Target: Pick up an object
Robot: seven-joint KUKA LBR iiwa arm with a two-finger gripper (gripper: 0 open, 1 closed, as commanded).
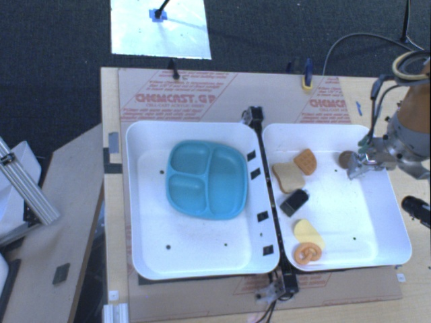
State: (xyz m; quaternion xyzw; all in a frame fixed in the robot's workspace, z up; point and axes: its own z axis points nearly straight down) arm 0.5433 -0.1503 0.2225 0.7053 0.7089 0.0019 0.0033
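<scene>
The right bin (377, 247) holds several small items. An orange waffle (305, 161) lies beside a tan toast slice (288, 176). Below them are a black block (294, 202), a yellow piece (306, 231) and an orange pretzel (308, 254). A small brown round item (346, 159) sits near the bin's far right part. My gripper (359, 165) hangs low over the right bin, right next to that brown item on its right side. I see nothing clearly held.
The left bin (151, 247) holds a blue divided plate (206, 180). A black hinge strip (262, 180) runs between the bins. Cables loop above the arm at the right. A metal rail (27, 187) stands at the far left.
</scene>
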